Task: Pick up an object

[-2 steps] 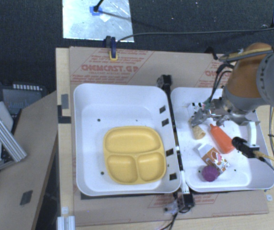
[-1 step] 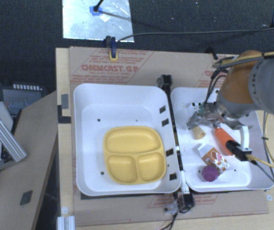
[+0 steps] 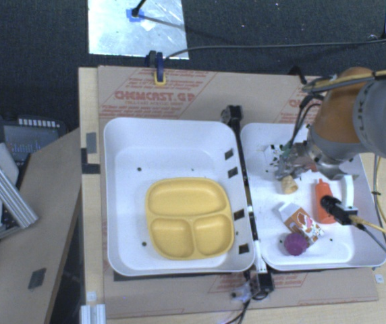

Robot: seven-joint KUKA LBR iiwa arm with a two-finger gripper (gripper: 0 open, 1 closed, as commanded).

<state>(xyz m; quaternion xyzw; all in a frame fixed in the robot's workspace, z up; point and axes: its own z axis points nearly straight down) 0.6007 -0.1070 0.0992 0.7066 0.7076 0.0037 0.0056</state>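
My gripper (image 3: 289,162) is low over the upper middle of the right bin (image 3: 363,245), reaching in from the right. Just below it lies a small tan object (image 3: 288,183), close to the gripper's tip; I cannot tell whether they touch. An orange carrot-shaped toy (image 3: 323,196) lies to the right of that. Nearer the front sit a small white and orange carton (image 3: 304,223) and a purple round object (image 3: 295,244). Nothing visibly sits in the gripper.
The left bin (image 3: 125,181) holds a yellow divided plate (image 3: 188,216). A black divider with clips (image 3: 241,174) runs between the bins. A black plug with a yellow cable (image 3: 341,212) hangs from the arm over the carrot toy's lower end.
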